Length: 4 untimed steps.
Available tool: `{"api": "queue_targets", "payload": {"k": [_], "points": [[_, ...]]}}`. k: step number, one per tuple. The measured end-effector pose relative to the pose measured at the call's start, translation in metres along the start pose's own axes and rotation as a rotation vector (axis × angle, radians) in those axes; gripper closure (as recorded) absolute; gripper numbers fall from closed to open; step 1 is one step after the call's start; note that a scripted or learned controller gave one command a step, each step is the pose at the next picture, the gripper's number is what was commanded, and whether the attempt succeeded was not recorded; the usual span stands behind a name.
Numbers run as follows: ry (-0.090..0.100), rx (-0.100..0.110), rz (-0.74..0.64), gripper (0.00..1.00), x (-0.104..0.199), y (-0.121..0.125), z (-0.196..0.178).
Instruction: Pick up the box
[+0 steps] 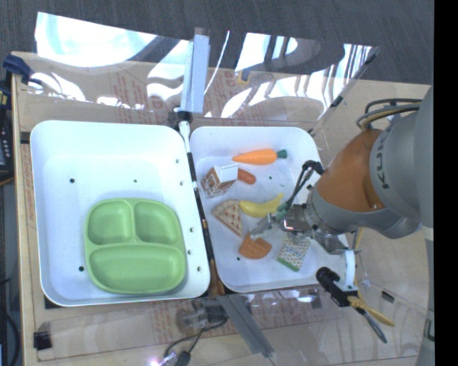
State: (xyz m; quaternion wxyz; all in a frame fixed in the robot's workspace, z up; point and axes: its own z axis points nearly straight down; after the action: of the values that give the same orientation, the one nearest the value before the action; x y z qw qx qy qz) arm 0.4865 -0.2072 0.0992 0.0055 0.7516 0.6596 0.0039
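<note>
I read this as the approach step: gripper [278,221] is low in the right bin [214,139], near the banana [261,206], but the box [219,180] sits free at the bin's far left, untouched. I can't tell whether the jaws are open or closed. Next move needs a shift left and farther to centre over the box before closing. Count: two bins, one box, one carrot [256,157], one banana, one waffle wedge [230,216], one orange piece [253,246], one patterned packet [293,253], one green tray [134,245] in left bin [53,139].

Green divided plate [134,245] in left bin [46,204], carrot [256,157], banana [261,206]
</note>
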Motion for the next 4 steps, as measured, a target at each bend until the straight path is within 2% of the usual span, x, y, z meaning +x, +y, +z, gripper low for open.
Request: {"api": "queue_targets", "payload": {"k": [1, 2, 3, 4], "points": [[0.003, 0.014, -0.135, 0.0, 0.0, -0.009, -0.052], [0.003, 0.006, 0.009, 0.0, -0.004, -0.006, 0.0], [0.002, 0.005, 0.003, 1.0, -0.004, -0.004, -0.011], [0.004, 0.013, -0.321, 1.0, 0.019, 0.051, -0.125]]}}
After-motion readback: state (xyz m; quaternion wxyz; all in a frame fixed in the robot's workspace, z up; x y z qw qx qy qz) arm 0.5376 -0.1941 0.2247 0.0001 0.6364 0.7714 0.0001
